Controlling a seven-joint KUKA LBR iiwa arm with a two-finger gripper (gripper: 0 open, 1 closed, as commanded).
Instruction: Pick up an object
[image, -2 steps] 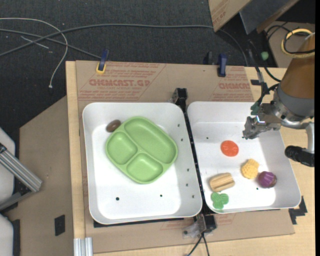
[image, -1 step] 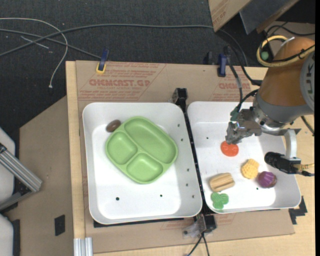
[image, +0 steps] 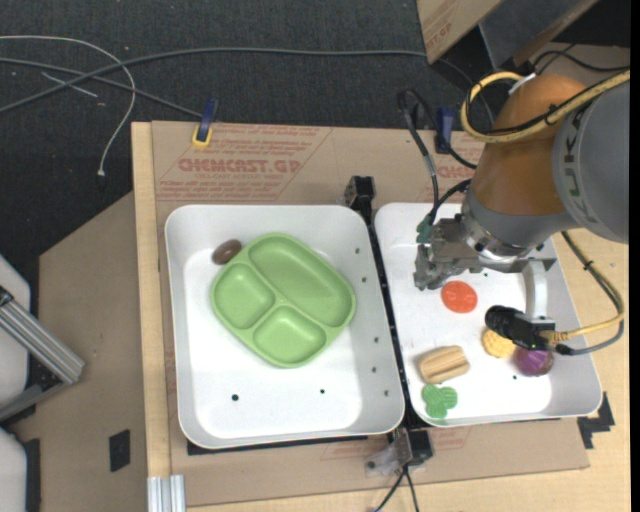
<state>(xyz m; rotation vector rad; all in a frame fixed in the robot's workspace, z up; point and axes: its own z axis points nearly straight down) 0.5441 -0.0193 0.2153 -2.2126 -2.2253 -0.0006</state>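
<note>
Pick not done: gripper (image: 438, 272) hangs low in the right bin (image: 570, 400), just left of the orange round piece (image: 459, 297); jaws state cannot tell, nothing seen between them. Grasp and lift remain

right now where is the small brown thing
In the left bin, near its far left corner, touching the green tray's upper left edge: the small brown thing.

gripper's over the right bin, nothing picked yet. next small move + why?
Probably a short shift toward the orange round piece, then descend. The gripper sits just up and left of it in the right bin, so it's the nearest target, with open floor around it, unlike the yellow piece crowded against the purple one.
</note>
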